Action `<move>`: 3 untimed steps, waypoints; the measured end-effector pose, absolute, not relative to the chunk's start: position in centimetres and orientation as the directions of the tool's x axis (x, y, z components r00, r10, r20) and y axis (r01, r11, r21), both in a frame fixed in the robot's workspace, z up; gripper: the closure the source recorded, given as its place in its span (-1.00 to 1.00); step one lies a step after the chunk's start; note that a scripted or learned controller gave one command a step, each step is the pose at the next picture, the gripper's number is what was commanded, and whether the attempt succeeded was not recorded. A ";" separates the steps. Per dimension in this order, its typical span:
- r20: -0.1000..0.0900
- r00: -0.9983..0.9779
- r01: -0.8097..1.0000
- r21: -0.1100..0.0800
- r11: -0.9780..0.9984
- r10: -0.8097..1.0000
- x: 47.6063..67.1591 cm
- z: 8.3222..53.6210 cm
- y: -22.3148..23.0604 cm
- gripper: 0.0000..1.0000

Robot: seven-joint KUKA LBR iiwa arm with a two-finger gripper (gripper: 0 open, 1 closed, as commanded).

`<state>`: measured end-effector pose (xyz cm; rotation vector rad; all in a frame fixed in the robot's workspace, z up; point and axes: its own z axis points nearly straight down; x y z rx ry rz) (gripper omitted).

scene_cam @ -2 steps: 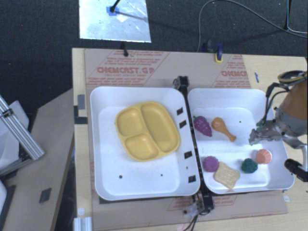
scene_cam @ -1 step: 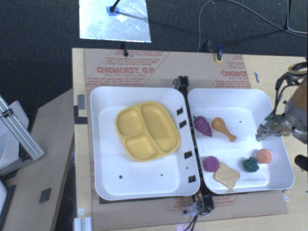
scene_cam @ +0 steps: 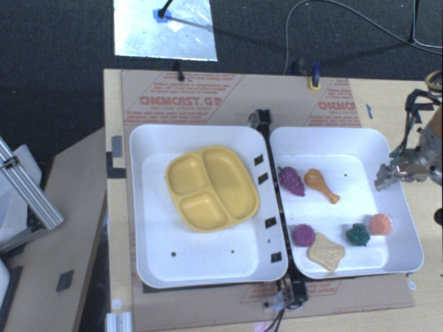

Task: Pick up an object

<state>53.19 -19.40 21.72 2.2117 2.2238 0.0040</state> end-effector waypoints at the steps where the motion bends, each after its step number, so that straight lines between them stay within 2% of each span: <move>1: -0.001 -0.005 1.000 0.003 0.005 1.000 53.3 23.0 -19.4 1.00; 2: 0.001 -0.009 1.000 0.002 0.009 1.000 53.0 23.7 -14.7 1.00; 3: 0.001 -0.010 1.000 0.001 0.010 1.000 53.5 23.2 -8.5 1.00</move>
